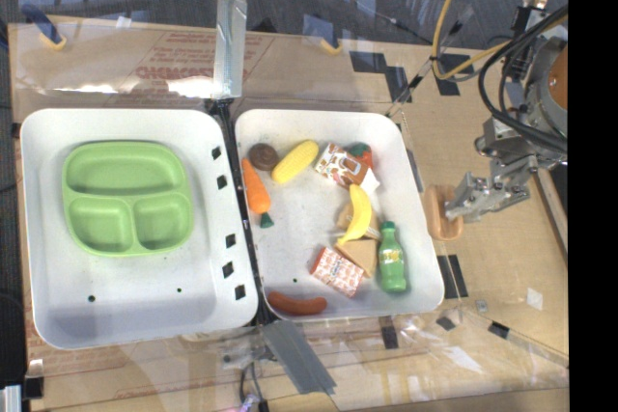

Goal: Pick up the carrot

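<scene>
Robotics lab: taped cardboard bench (290, 53), loose cables (473, 5), white bins (58, 304) with toy food.

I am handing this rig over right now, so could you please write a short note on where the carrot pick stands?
Gripper: outside the right bin, over the bench, holding nothing.
Carrot: lying in the right bin along its left wall, green end toward the near side, beside the corn and a brown ball.
Green tray: in the left bin.
Done: nothing yet.
Left: reach across the bin, grasp and lift the carrot.
</scene>
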Controlling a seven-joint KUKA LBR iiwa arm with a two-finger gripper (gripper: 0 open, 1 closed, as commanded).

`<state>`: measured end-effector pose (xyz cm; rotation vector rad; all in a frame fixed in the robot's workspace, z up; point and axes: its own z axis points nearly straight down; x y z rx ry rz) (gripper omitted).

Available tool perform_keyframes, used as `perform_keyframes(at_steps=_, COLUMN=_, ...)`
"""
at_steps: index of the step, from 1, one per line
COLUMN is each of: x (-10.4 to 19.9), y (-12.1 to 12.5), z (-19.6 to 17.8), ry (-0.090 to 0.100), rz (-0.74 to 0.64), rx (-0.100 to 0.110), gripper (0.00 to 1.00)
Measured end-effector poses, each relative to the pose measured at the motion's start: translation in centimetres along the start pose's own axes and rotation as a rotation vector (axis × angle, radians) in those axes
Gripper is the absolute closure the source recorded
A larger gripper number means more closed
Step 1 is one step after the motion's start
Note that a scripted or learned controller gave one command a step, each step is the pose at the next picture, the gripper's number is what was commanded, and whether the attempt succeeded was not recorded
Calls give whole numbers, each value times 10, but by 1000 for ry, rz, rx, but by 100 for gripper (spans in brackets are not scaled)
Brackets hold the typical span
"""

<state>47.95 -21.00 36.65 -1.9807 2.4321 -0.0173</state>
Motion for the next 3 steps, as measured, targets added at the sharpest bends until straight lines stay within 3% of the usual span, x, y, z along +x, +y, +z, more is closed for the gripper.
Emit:
perform_keyframes(at_steps=1, x=-1, y=3, z=70, ry=-7, rz=-211, rx=-17, gripper=100)
perform_keyframes(at_steps=2, x=-7, y=8, z=176, ry=-8, rz=-47, rx=-22, gripper=100)
perform_keyframes(at_steps=3, x=1, y=1, z=38, ry=0, rz=-176, rx=1, gripper=100)
